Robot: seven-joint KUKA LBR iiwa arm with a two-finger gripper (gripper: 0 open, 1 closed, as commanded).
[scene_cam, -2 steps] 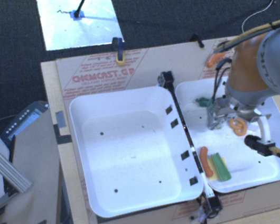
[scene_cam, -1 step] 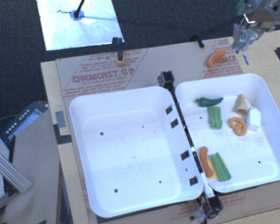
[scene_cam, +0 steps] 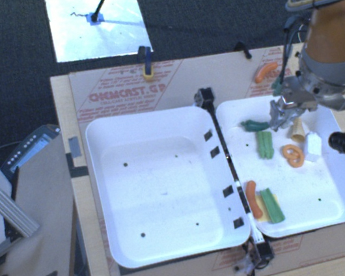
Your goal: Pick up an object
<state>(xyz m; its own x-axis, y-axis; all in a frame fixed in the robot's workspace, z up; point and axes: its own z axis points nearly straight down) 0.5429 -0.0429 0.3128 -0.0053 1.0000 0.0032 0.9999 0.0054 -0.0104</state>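
red "chemcast gp" print, bench sheet (scene_cam: 125, 88)

Grey arm with orange band entering from right, wrist angled downward, end effector (scene_cam: 279, 114) held low

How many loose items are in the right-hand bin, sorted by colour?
Green: 3 — a dark piece, a light green piece, a green piece
Orange: 2 — pretzel shape, orange-red stick
White/cream: 2 — white block, cream cone
Total: 7
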